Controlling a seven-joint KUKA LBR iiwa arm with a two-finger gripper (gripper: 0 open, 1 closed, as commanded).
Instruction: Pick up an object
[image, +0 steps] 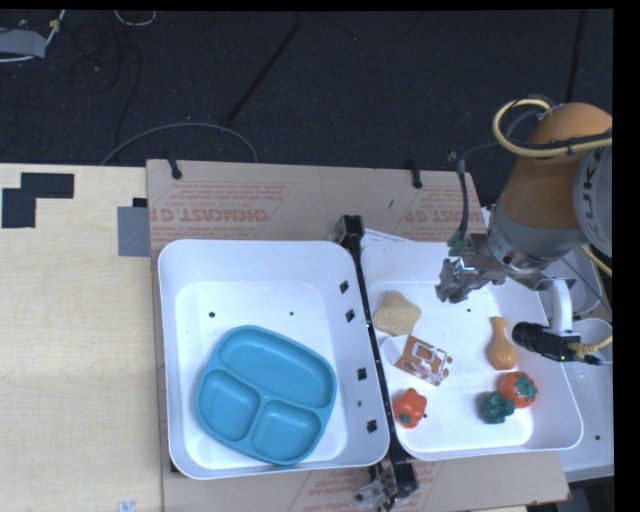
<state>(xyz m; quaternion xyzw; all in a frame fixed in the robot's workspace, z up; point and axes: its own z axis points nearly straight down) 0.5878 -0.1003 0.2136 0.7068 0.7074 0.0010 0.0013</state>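
Note:
My gripper hangs over the back of the right bin, above bare white floor, with nothing seen between its fingers. Below and left of it lies a beige bread-like piece. A clear packet with an orange print lies in front of that. A red pepper-like toy sits near the bin's front left. To the right lie an orange gourd-shaped toy, a red tomato-like toy and a teal round toy.
The left bin holds a blue divided plate. A black divider runs between the bins. A black cylindrical fitting reaches in at the right edge. Cardboard lies under the bins.

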